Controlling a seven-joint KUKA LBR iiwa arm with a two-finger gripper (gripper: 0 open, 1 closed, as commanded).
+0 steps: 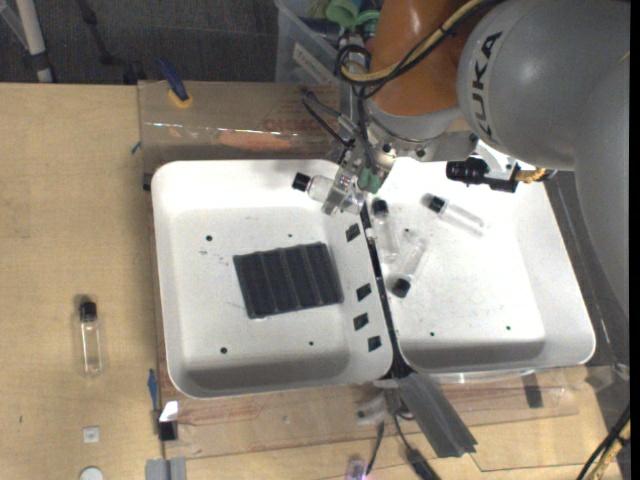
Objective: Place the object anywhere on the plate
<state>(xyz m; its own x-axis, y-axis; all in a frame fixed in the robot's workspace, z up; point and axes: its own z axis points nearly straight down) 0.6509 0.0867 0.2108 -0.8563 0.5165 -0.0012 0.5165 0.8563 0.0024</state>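
A dark ribbed rectangular plate (290, 279) lies flat in the middle of the left bin (200, 218). My gripper (343, 192) hangs over the back right corner of that bin, close to the divider between the bins. A small clear vial with a black cap (312, 185) sticks out leftward from between its fingers, cap end pointing left. The gripper is shut on the vial's clear body. The vial is behind and to the right of the plate, apart from it.
Several more clear black-capped vials lie in the right bin (500, 298): one at the back (451, 212) and others near the divider (398, 251). Another vial (90, 335) lies on the wooden bench at left. A tub of coloured items (330, 8) stands behind the bins.
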